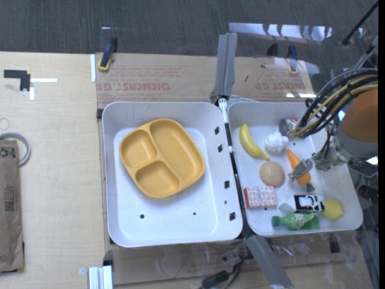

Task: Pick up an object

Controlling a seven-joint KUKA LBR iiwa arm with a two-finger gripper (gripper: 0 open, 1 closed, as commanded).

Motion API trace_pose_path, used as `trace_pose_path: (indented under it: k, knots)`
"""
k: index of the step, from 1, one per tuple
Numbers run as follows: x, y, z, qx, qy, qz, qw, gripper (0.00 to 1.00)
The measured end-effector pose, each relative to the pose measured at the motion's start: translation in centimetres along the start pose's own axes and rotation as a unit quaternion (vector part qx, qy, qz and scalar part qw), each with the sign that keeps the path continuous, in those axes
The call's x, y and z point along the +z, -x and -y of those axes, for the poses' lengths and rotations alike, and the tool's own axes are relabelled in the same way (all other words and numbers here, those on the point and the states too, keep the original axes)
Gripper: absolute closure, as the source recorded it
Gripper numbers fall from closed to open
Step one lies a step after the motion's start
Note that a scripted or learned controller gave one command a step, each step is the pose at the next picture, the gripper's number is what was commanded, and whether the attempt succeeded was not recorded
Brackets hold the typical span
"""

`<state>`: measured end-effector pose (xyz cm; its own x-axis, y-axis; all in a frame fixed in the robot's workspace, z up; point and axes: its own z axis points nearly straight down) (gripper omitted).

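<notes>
Gripper (pixel 301 172) sits low in the right bin (pixel 352 221), reaching in from the right, with the orange band (pixel 364 122) and cable bundle (pixel 328 101) behind and above it. Its metal fingertips (pixel 298 174) lie against the lower end of a carrot (pixel 295 160); how far they are parted cannot be told at this size, and nothing is clearly seen between them. Just left of the gripper is a round tan ball (pixel 272 174). Up and left of it is a white crumpled piece (pixel 275 141), with a banana (pixel 251 142) further left. Above it, partly under the cables, a small can (pixel 289 125). Below it, close by, a black-and-white item (pixel 308 203), with a lemon (pixel 332 209) to that item's right. Lower still a green bottle (pixel 296 221) lies on its side. Down and left of the gripper is a red-and-white box (pixel 260 197). Well to the left, the left bin (pixel 120 221) holds a yellow divided plate (pixel 161 157).
</notes>
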<state>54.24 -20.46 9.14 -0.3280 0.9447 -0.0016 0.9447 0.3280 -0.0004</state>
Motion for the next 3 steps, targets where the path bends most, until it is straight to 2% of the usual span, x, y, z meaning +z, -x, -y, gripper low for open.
trace_pose_path:
  k: [1, 2, 3]
  knots:
    - [-0.9, 0.1, 0.0, 0.001, 0.0, 0.001, 1.0, 1.0]
    - [0.0, -3.3, 3.0, 0.012, -0.001, -0.001, 0.9999, 1.0]
    - [-14.5, -5.2, -0.6, 0.083, -0.001, 0.0, 0.9965, 1.0]
